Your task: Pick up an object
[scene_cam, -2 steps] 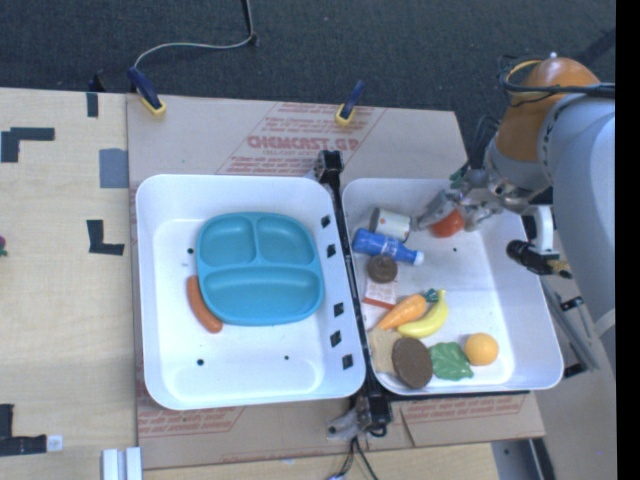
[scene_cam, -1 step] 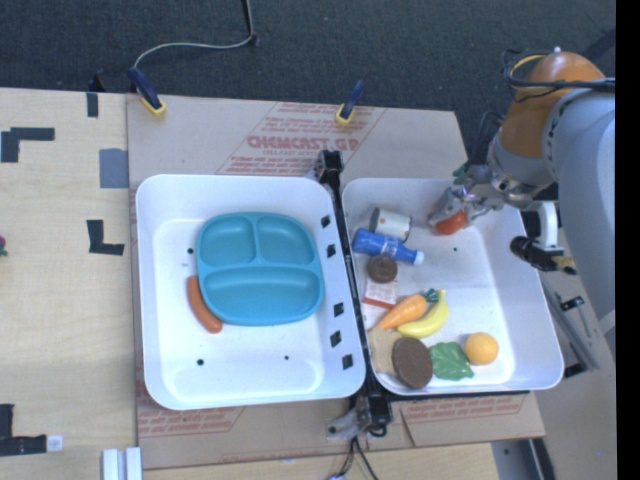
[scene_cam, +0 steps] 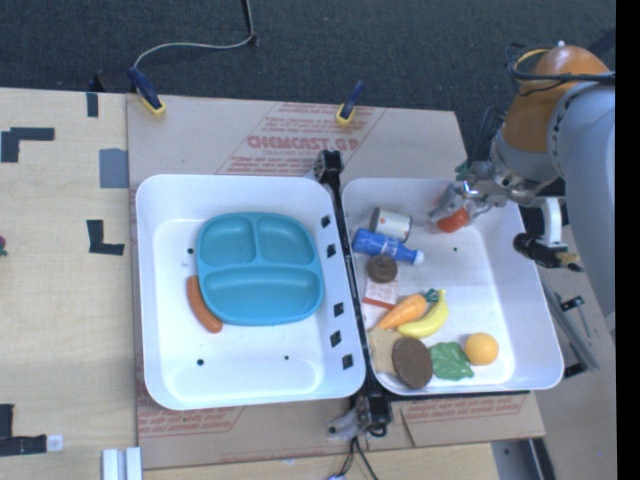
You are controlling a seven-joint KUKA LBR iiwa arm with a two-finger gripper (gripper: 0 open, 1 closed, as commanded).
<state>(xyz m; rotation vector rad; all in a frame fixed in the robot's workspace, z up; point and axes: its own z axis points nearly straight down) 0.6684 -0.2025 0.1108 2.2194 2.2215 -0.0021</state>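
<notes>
My gripper (scene_cam: pixel 447 211) hangs over the far right corner of the right bin (scene_cam: pixel 520 298), at the end of the grey arm with the orange band. A small red-orange object (scene_cam: pixel 454 221) sits between its fingertips, and the gripper is shut on it. Below and to the left in the same bin lie a white can (scene_cam: pixel 392 223), a blue bottle (scene_cam: pixel 385 246), a brown disc (scene_cam: pixel 382 268), a carrot (scene_cam: pixel 405 310), a banana (scene_cam: pixel 434 318), an orange (scene_cam: pixel 481 348), a green leafy piece (scene_cam: pixel 452 361) and a dark brown oval (scene_cam: pixel 411 362).
The left bin (scene_cam: pixel 160 348) holds a blue divided plate (scene_cam: pixel 260 268) and an orange sausage (scene_cam: pixel 203 304) beside it. A black divider with clips (scene_cam: pixel 340 268) runs between the bins. A flat white card (scene_cam: pixel 379 293) lies under the carrot's tip.
</notes>
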